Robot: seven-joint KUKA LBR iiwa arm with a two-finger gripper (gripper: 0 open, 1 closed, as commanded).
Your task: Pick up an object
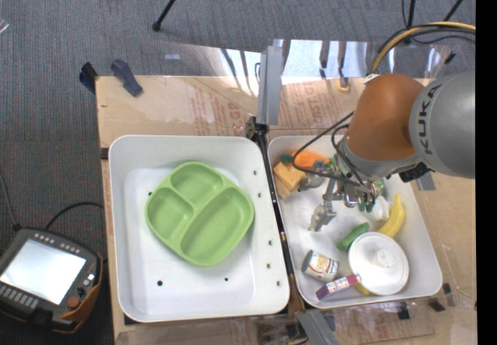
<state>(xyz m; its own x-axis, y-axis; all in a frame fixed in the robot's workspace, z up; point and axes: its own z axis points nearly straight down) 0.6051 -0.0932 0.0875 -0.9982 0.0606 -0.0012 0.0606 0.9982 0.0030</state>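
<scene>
Over the right bin (429, 254) the gripper (324, 215) hangs low with its fingers apart and nothing between them, bare floor beneath. Likely targets lie close: a yellow block (286, 176) and orange piece (309, 158) up-left, a small can (321, 266) below, a green piece (352, 236), a banana (393, 217) and a white lid (379, 262) to the right. A good try centres on one item before closing, well off the wall. "KUKA" reads on the arm (450, 130); the can's label is illegible. The left bin (128, 180) holds a green plate (199, 213).

This looks like a robot lab. A big robot arm (423, 122) hangs over two white bins (124, 172) on a bench (178, 106). A control screen (43, 273) sits on grey carpet (78, 9).
</scene>
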